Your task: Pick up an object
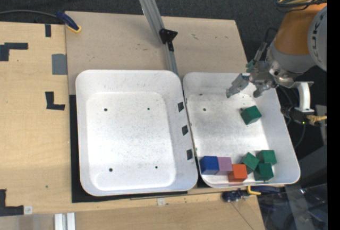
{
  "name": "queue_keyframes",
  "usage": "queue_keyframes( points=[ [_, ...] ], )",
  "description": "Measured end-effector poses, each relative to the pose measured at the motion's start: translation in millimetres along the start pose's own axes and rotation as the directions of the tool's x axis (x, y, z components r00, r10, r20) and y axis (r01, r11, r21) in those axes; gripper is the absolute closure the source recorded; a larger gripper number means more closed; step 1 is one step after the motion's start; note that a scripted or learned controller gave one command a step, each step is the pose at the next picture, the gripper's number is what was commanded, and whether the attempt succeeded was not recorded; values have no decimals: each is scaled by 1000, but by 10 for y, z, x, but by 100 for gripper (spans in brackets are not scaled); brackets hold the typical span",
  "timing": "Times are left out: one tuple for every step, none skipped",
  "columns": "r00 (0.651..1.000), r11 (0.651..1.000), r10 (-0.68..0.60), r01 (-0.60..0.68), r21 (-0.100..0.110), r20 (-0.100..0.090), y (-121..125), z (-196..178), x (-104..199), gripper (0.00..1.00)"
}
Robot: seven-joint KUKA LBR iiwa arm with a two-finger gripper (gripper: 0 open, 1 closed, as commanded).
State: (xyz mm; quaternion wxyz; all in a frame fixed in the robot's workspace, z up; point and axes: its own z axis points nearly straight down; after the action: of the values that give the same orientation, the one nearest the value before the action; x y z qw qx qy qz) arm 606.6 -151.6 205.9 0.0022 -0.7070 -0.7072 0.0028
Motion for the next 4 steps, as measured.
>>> queue_keyframes(
  points=[
    [1000, 1000, 0, 0, 2, -1, -40, 649, 10, 0],
    [1000, 1000, -1, 1, -1, 0, -52, 1178, 20, 0],
    [1000, 1000, -2, 2, -5, -2, -39, 1046, 32, 100],
    [1000, 1000, -1, 1, -11, 0, 47, 456, 19, 100]
  ],
)
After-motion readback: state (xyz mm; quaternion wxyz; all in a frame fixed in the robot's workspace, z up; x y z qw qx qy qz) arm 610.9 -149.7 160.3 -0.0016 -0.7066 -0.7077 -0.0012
